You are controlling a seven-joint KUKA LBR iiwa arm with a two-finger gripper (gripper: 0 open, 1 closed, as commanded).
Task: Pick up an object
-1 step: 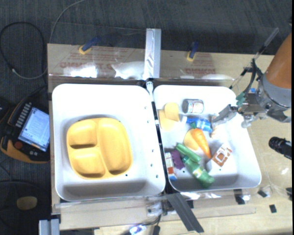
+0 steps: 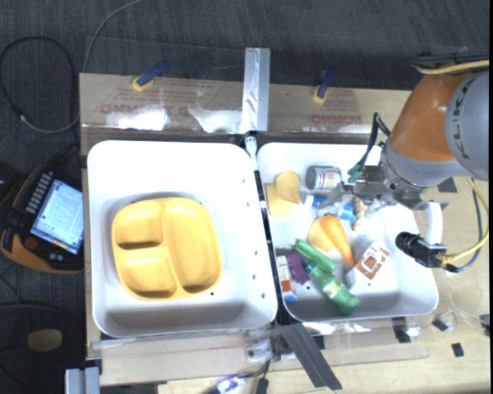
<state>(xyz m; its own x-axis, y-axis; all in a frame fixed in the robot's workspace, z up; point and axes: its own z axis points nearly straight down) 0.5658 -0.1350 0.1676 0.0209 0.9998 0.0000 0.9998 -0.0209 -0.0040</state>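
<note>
From my station I see the tool (image 2: 363, 194) low in the right bin (image 2: 411, 298), just beside the orange carrot (image 2: 335, 235). I judge nothing is lifted yet; its grip I cannot tell.

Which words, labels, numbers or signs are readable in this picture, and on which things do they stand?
None can be read.
Red print on the cardboard: too blurred.
Handheld screen: text too small.
Can label: unreadable.
Orange-and-white packet: pattern, no legible words.
</note>
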